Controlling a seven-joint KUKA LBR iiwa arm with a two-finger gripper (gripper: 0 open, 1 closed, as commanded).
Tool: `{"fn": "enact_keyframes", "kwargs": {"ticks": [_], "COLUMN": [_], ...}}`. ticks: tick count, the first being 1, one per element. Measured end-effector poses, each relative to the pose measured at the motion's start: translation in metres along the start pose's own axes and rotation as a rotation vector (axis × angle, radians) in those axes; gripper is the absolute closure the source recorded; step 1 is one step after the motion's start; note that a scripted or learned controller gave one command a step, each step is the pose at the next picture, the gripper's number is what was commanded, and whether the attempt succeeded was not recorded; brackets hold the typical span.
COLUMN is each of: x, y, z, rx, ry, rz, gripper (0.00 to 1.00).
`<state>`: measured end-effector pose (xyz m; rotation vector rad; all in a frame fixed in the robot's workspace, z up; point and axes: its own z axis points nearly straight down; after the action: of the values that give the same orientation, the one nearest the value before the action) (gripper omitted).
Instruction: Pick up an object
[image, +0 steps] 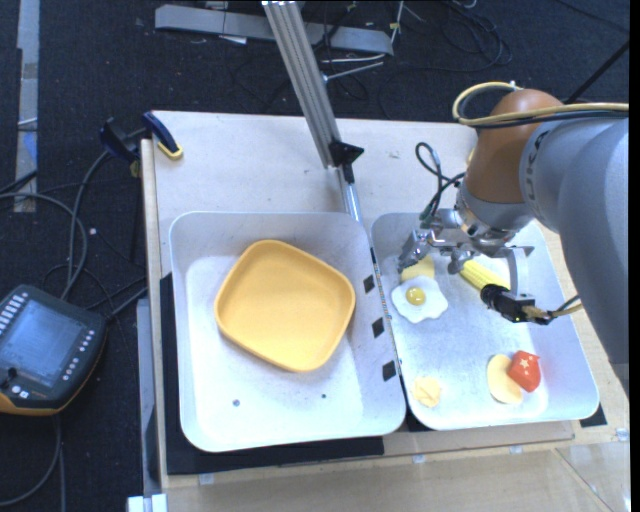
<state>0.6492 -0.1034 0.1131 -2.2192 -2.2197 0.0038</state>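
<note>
A tomato slice (524, 371) and small yellow pieces lie nearest in the right bin (560, 330); beyond, the end effector (432, 250) hovers over a fried egg (418, 299), grip state unclear.

One fixed camera looks down aslant on both bins (190, 330).

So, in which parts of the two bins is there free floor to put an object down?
Left bin: a bare strip along the near wall, below the yellow plate. Right bin: a bare patch in the middle, bordered by the fried egg, the tomato piece and the small yellow piece. The far end is crowded, around the end effector and the corn.
</note>
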Motion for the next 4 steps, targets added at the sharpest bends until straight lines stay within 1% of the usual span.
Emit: {"fn": "enact_keyframes", "kwargs": {"ticks": [1,2,3,4], "x": [0.000,0.000,-0.007,-0.007], "y": [0.000,0.000,0.006,0.007], "z": [0.019,0.007,-0.052,-0.102], "rx": [-0.002,-0.004,-0.009,-0.009], "ry": [0.000,-0.001,-0.001,-0.001], "rz": [0.000,0.000,0.000,0.000], "gripper": [0.00,1.00,1.00,1.00]}}
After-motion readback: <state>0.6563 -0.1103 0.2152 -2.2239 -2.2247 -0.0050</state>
